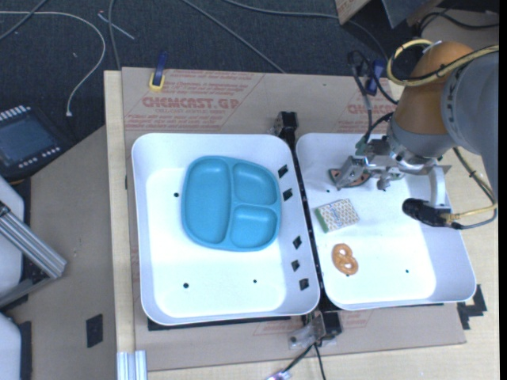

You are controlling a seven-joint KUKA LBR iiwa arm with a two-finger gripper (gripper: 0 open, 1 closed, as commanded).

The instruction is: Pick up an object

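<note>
In the right bin (444,267) lie two small objects. A square green-and-white patterned packet (337,213) rests near the bin's left wall, and a brown pretzel (344,259) lies just below it. My gripper (364,176) hangs low over the upper left part of this bin, a short way above and right of the packet. The grey arm with its orange band (424,93) comes in from the upper right. Nothing can be made out in the gripper's hold.
The left bin (158,260) holds a blue divided plate (231,203). A black divider with clips (295,212) runs between the bins. Cables (444,212) trail over the right bin's right side. Cardboard (198,93) lies beneath both bins.
</note>
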